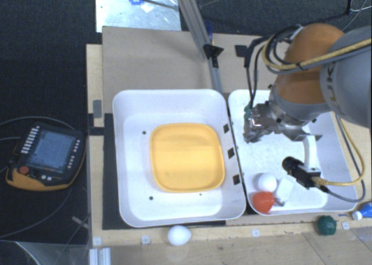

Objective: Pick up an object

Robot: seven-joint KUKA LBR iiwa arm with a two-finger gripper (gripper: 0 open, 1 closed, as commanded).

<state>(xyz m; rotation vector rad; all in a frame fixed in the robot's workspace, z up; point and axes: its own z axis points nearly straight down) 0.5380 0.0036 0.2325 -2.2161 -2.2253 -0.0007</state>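
A yellow square plate (187, 157) lies in the left bin (131, 200). In the right bin (241, 101) a white ball (267, 182), a red ball (264, 201) and a small white block (285, 188) sit together near the front left corner. My gripper (253, 129) hangs over the right bin's left side, above and behind those objects, with nothing visible in it. The grey arm and its orange band (305, 63) cover the back of that bin.
A white egg-shaped object (179, 235) lies on the bench in front of the left bin. A dark green ball (326, 225) sits by the front right corner. A teach pendant (45, 154) rests on the floor at left. A metal pole (195, 17) slants in behind the bins.
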